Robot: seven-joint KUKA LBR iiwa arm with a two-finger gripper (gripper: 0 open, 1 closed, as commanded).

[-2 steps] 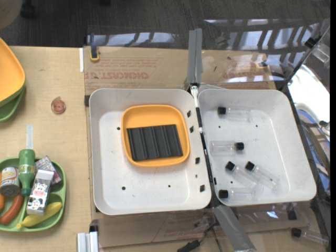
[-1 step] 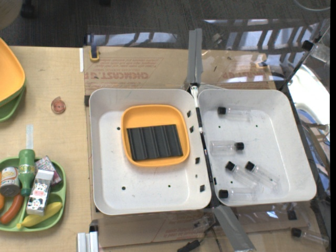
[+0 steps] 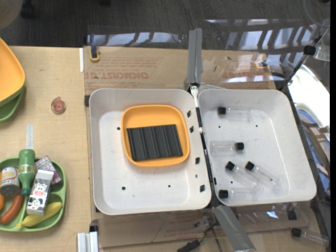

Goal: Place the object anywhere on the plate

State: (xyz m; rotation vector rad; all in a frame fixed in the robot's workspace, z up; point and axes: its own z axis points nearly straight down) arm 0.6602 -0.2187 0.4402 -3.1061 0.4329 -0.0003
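From the camera view, two white bins are sitting side by side on the bench. The left bin (image 3: pixel 105 193) is holding an orange plate (image 3: pixel 155 111), roughly square with rounded corners, lying toward the far middle of that bin. A dark ridged mat (image 3: pixel 155 142) is lying flat on the plate, covering most of its floor.

The right bin (image 3: pixel 296 185) is holding five clear tubes with black caps, scattered well apart from the plate. One tube (image 3: pixel 234 111) is lying at the far left of the bin, a second (image 3: pixel 227 147) near the middle left, two more (image 3: pixel 237 172) (image 3: pixel 261 174) just beside each other a little nearer, and the last (image 3: pixel 236 195) along the near wall. These look like the objects meant for the plate, and all are lying in the right bin, none on the plate.

The arm and its gripper are not appearing over the bins, so how the fingers are standing cannot be told.

As a judgement, the task is sitting at its very start: picking has not yet begun. The next move is calling for the arm to reach in from the right, come down over one tube, close across its narrow body rather than along it, lift, and carry it left over the dividing walls to the plate. The tubes are round and clear, so they are likely to roll or slip.
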